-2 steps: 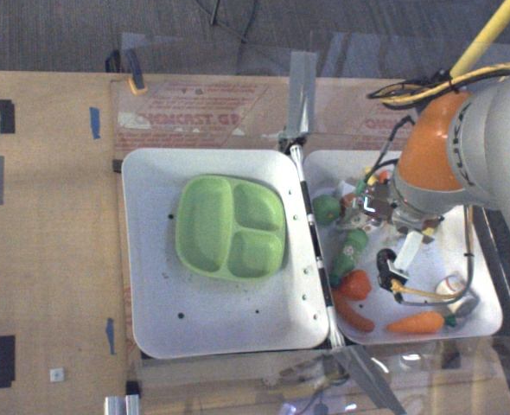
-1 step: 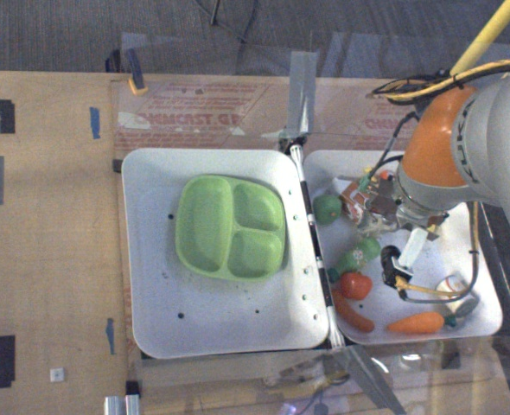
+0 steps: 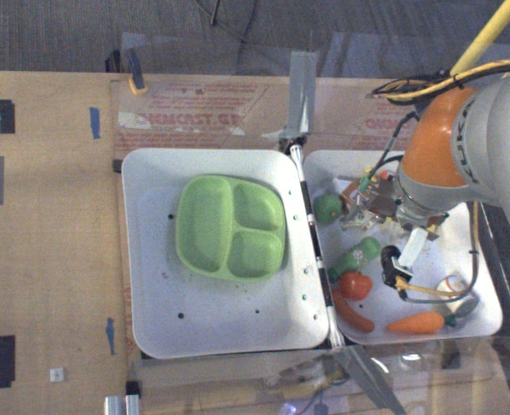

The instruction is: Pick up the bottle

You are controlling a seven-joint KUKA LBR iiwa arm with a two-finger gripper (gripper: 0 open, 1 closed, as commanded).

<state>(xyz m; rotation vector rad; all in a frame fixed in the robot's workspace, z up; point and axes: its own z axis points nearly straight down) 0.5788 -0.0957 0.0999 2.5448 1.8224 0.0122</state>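
A small green bottle (image 3: 357, 255) lies on its side in the right bin (image 3: 488, 305), near the bin's left wall. My gripper (image 3: 365, 212) hangs over the upper middle of that bin, just above and slightly right of the bottle, at the end of the grey arm with the orange band (image 3: 435, 150). The gripper's tip is cluttered with metal parts and wires. I see nothing held in it.
A round green object (image 3: 328, 207) sits left of the gripper. A red tomato (image 3: 355, 284), a red chili (image 3: 352, 315) and an orange carrot (image 3: 417, 322) lie below the bottle. A cable (image 3: 436, 293) loops across the right bin. The left bin (image 3: 151, 301) holds a green divided plate (image 3: 231, 227).
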